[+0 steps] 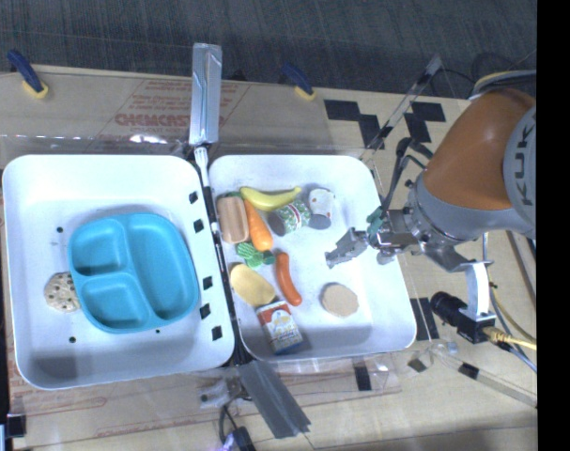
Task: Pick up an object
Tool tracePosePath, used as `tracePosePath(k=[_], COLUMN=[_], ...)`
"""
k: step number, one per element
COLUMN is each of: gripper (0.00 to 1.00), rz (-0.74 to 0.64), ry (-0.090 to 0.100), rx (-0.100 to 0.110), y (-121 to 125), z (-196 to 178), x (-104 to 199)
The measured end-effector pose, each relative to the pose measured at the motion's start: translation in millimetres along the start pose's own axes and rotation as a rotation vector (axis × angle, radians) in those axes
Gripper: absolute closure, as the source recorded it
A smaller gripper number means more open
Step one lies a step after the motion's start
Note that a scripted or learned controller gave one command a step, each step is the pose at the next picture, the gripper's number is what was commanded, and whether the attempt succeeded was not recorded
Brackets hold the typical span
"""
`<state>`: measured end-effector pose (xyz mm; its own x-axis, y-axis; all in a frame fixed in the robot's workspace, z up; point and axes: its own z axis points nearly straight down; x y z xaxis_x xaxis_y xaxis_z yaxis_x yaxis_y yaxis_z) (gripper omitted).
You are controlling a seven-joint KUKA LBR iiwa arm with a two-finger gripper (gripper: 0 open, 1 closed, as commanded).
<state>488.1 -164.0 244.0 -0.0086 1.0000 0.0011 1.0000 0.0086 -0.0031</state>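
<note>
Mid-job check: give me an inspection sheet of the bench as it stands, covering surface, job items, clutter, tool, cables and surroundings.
Surface: two white bins side by side; left bin, right bin.
Job's things: in the right bin, a banana, carrot, bun, sausage, can, round biscuit, yellow piece, small carton.
Clutter: blue divided tray and a cookie in the left bin.
Grippers: tool low over the right bin, above the round biscuit; nothing seen between its fingers.
Cables: yellow cable at the bench's right.
Surroundings: blue clamps on the back edge.
</note>
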Motion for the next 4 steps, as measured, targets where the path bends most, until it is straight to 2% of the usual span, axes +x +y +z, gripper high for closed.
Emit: tracePosePath(k=[1, 2, 3, 4], gripper=[0.0, 1.0, 1.0, 1.0], rz=[-0.085, -0.086, -0.169, 0.133], ry=[0.002, 0.0, -0.001, -0.001], rx=[0.002, 0.001, -0.007, -0.001], y=[22, 23, 81, 137], z=[148, 137, 48, 53], x=[49, 47, 91, 77])
